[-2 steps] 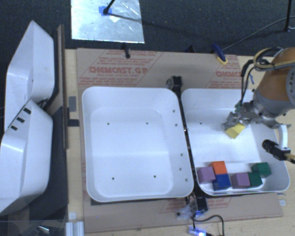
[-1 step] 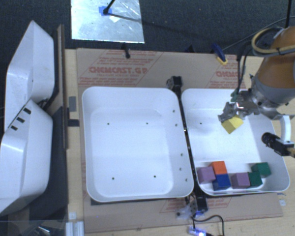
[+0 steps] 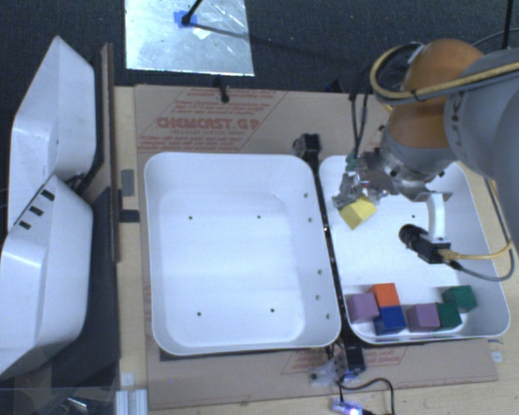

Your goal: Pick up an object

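Observation:
My gripper hangs over the upper left part of the right bin, reaching in from the right. A yellow block sits tilted between its fingertips, and the fingers are shut on it. Its lower part pokes out below the fingers. Along the bin's front edge lie several other blocks: a purple one, an orange one, a blue one, a second purple one and a green one.
The left bin lies beside the right one, and a dark divider runs between them. A black fitting with a yellow cable hangs from the wrist over the right bin. Behind the bins lies a metal sheet.

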{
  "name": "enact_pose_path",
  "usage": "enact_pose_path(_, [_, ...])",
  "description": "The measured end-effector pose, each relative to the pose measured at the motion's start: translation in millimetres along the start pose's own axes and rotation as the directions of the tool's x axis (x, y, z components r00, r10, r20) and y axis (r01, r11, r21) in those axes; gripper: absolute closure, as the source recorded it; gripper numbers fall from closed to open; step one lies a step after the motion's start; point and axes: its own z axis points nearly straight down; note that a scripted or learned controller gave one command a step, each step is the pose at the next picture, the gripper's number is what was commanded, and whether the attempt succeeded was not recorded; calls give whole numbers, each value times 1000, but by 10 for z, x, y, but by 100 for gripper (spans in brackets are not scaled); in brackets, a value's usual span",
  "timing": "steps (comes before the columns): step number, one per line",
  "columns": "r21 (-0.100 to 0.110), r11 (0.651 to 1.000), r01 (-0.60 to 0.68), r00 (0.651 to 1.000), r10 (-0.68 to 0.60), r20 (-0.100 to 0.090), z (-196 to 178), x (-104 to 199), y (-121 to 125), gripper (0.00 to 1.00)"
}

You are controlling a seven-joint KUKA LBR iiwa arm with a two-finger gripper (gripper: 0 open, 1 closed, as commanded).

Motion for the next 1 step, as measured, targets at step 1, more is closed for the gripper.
enact_pose_path(1, [-1,1000,-2,1000,2,0,-8,573,95,100])
